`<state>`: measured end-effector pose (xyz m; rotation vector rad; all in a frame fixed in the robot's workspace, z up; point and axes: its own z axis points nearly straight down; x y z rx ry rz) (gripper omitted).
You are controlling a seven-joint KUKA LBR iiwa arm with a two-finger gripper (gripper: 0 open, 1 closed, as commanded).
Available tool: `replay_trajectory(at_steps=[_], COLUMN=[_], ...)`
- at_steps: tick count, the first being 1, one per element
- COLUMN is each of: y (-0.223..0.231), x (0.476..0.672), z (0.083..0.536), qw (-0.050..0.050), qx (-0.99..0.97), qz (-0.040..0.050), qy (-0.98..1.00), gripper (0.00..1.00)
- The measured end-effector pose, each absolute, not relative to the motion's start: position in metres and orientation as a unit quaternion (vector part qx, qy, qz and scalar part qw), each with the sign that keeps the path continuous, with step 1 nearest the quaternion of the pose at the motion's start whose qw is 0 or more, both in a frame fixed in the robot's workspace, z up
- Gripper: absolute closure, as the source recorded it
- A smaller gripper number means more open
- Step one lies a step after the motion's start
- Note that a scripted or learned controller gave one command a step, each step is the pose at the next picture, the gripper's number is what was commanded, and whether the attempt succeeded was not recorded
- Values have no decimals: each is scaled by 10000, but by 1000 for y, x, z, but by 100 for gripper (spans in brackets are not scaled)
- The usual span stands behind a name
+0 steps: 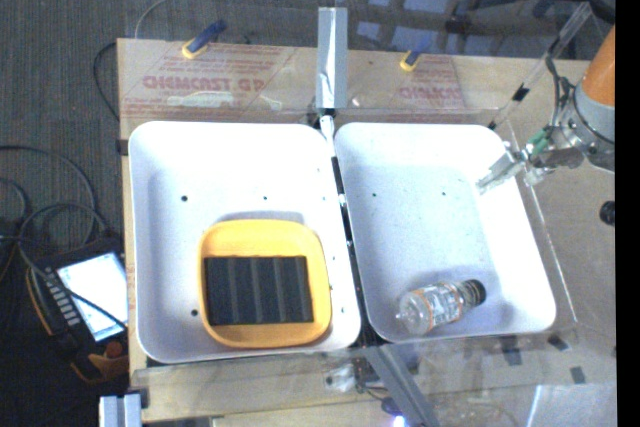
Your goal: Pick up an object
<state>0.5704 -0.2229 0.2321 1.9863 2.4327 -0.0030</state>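
A yellow square tray-like object (265, 285) with a dark ribbed top lies in the front of the left bin (170, 165). A clear plastic bottle (438, 304) with a dark cap lies on its side near the front of the right bin (400, 175). My gripper (493, 179) comes in from the right and hovers over the right bin's far right rim. It is well behind the bottle, apart from it, and nothing shows in its grasp.
A clear upright panel (440, 55) stands behind the bins, with a metal post (329, 55) between them. Yellow clamps (203, 38) sit on the back board. A tablet and cables (80, 290) lie on the floor at left.
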Motion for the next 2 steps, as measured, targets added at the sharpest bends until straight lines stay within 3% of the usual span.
replay_trajectory(at_steps=[1, 2], y=[-223, -223], x=[490, 490], z=[230, 228], qw=[-8, -3], qx=[6788, 5935], qz=[-2, -3], qy=[7343, 8048], gripper=[0, 0])
